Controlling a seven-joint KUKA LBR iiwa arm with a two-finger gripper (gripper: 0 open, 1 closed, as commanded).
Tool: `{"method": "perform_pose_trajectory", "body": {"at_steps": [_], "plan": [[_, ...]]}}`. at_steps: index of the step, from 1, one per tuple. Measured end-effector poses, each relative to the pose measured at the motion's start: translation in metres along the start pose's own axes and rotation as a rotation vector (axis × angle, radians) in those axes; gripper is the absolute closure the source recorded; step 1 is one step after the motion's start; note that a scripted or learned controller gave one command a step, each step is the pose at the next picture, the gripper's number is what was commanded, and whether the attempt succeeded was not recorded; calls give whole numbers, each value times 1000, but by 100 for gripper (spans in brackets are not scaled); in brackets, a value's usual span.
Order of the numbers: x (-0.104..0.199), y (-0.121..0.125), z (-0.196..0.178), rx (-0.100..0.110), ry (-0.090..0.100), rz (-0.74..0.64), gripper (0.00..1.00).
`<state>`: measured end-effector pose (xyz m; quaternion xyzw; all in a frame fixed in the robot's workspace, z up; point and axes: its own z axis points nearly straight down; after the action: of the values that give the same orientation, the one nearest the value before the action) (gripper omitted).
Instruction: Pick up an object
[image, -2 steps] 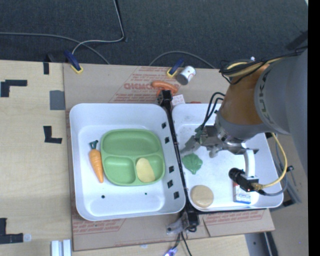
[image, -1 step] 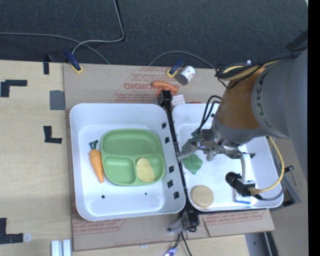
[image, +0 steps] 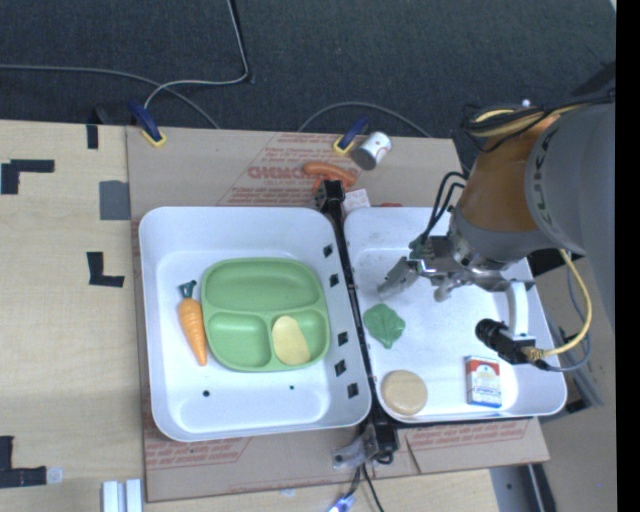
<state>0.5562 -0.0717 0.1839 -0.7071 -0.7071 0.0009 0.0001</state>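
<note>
Worktop (image: 70, 300): two white bins side by side | jaws (image: 420, 278): spread open, holding nothing, above right bin (image: 440, 225) | nearest object: green leaf (image: 384, 325), just below jaws | progress: no pick made; descent, closing, lift remain

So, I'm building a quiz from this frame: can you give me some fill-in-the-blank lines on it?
1. The carrot lies in the ____ bin.
2. The yellow piece sits in a compartment of the ____ tray.
3. The gripper hangs above the ____ bin.
4. The leafy toy is coloured ____.

Missing words: left; green; right; green.
</note>
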Motion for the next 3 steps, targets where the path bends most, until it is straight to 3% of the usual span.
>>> {"method": "perform_pose_trajectory", "body": {"at_steps": [1,3], "plan": [[-31,-42,98,-1,2,0,0],[-23,78,98,-5,0,-2,0]]}}
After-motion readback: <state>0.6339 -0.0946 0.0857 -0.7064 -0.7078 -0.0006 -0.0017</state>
